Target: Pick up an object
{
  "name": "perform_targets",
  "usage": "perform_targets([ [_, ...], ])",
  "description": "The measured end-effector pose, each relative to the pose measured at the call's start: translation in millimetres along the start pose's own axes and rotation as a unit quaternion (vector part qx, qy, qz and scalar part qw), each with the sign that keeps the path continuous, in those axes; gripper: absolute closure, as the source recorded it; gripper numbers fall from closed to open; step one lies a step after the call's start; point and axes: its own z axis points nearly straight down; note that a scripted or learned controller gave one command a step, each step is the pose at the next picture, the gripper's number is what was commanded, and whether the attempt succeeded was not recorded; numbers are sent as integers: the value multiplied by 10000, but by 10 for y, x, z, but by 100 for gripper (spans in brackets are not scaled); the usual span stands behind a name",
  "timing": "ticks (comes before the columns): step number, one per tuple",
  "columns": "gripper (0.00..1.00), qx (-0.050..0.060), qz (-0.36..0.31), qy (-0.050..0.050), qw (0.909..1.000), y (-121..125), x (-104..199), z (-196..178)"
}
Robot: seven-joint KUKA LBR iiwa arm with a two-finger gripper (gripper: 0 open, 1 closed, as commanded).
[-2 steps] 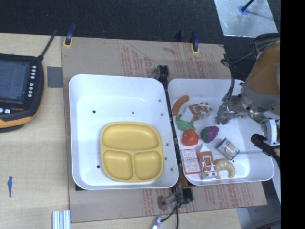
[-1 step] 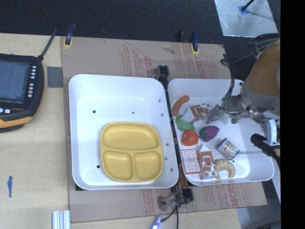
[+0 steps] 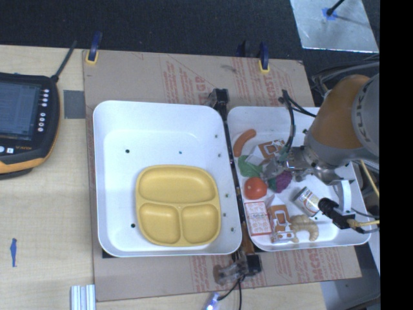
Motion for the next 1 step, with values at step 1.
perform_targets([
  [1, 100, 10, -13, -4, 10000, -2, -12, -102],
])
